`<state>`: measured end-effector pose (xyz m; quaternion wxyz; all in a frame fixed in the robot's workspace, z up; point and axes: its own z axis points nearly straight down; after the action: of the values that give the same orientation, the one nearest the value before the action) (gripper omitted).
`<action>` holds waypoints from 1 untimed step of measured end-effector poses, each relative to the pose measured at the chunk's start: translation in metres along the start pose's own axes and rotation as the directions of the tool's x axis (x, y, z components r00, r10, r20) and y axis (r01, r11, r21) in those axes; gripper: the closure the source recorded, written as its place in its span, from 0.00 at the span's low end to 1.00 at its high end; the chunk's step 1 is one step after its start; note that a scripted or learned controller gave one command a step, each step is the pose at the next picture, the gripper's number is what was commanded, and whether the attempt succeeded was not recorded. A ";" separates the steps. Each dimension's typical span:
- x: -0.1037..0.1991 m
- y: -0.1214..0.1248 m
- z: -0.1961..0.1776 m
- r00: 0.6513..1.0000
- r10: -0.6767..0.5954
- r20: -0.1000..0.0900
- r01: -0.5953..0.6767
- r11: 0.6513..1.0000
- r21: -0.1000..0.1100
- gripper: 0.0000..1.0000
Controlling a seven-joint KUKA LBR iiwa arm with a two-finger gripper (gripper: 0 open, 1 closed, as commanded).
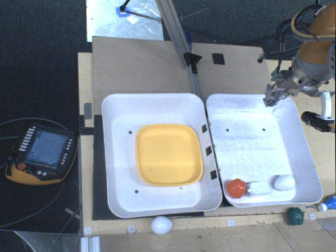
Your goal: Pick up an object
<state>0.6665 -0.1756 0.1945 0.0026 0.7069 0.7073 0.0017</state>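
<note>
Gripper [272, 97] at right bin [262, 140] far corner, grip state unreadable. Red ball [236, 188], white block [259, 187], white egg [284, 182] along near wall; yellow plate [169, 154] in left bin [118, 140].

A grey arm [315, 62] is seen, ringed by an orange band [316, 50] above the wrist. Black cables [287, 30] are looped beside its upper section. A small metallic grey two-finger gripper [272, 100] is carried at its end.
</note>
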 end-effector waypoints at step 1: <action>-0.004 0.005 -0.062 1.000 0.000 0.000 0.000 1.000 -0.001 1.00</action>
<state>0.6711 -0.1798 0.2570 0.0029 0.7068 0.7074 0.0018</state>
